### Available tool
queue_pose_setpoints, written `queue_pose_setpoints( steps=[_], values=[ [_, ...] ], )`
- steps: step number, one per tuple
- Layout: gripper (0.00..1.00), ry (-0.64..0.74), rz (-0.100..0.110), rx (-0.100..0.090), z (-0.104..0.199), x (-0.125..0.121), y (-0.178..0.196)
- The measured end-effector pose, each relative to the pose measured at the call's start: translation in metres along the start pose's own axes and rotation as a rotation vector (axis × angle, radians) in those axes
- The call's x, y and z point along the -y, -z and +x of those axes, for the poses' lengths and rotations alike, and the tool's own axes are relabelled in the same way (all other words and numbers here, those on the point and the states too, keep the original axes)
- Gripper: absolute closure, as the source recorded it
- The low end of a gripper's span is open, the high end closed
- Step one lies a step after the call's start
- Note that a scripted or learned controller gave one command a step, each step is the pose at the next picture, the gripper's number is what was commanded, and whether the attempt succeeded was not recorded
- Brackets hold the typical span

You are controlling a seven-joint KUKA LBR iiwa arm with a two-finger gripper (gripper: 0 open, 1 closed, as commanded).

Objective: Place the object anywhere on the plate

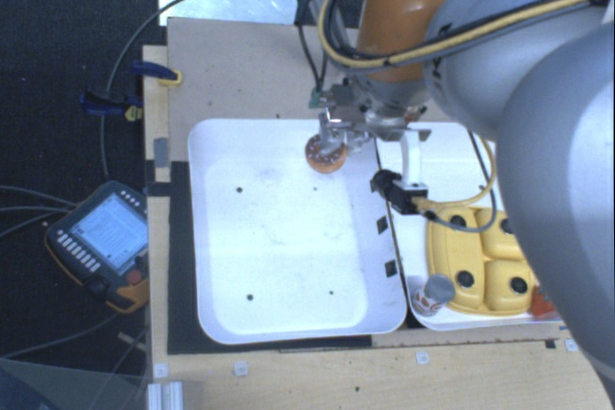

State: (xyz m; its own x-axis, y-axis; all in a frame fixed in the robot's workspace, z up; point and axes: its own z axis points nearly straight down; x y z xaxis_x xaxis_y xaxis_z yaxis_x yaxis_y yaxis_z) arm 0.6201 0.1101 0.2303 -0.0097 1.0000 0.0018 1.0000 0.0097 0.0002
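Robot arm reaching over the left of two white bins, its pincer (332, 137) just above a small round brown object (326, 155).

The object, perhaps a toy doughnut, sits at the far edge of the left bin (279, 302); whether the pincer is clenched on it, I cannot tell. It looks light, stiff and smooth, best pinched across its rim. The yellow sectioned plate (485, 269) lies in the right bin, with a small grey-topped item (432, 293) beside it.
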Motion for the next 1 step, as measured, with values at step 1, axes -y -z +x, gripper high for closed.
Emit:
queue_pose_setpoints(
  steps=[1],
  values=[
    [1.0, -0.001, -0.001, 0.001, 0.0346, -0.0158, -0.0154]
  ],
)
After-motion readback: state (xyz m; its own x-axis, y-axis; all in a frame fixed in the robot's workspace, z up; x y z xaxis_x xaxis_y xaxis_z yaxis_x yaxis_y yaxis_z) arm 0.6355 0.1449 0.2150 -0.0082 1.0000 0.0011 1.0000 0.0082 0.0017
